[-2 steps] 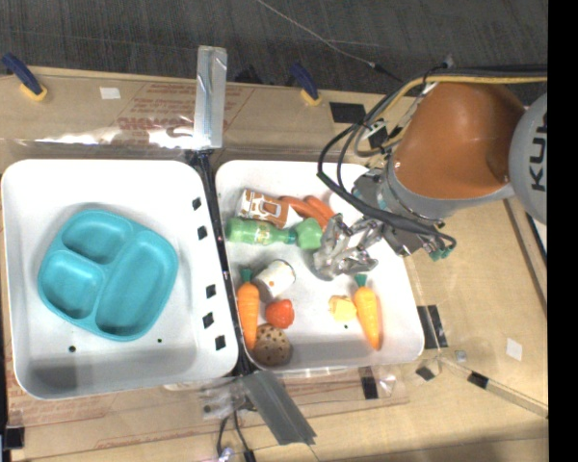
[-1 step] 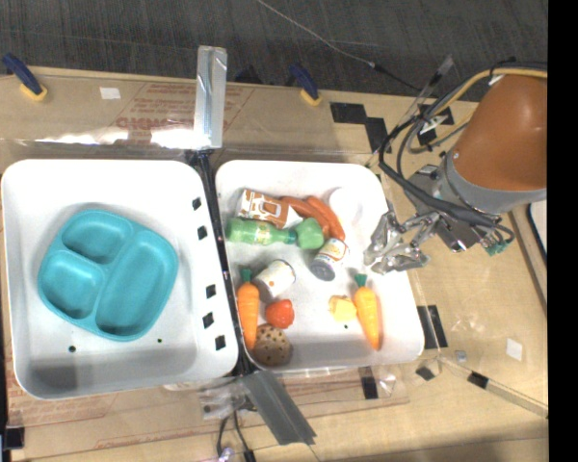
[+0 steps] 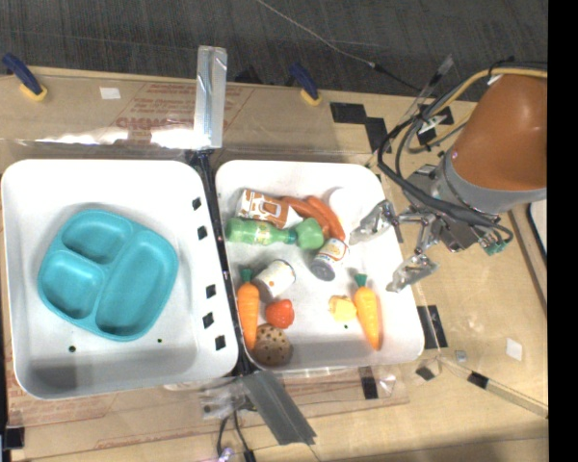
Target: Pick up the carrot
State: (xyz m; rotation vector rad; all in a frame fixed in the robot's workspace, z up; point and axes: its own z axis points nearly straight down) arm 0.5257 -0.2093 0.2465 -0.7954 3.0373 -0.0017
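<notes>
The gripper (image 3: 395, 248) hung with jaws open and empty over the right bin (image 3: 390, 349), just above the carrot (image 3: 367, 316) lying near its right wall, apparently lining up a grasp.

The light is bright and even, like room lamps from above. The two white bins (image 3: 116, 176) shine almost too bright. A strip of clear plastic (image 3: 106, 135) behind them gives a white glare. Shadows are soft and small, tucked under the toys and the teal tray (image 3: 108, 273). The floor (image 3: 96, 12) at the top stays dark. Everything looks a bit grainy, and small things are fuzzy.
</notes>
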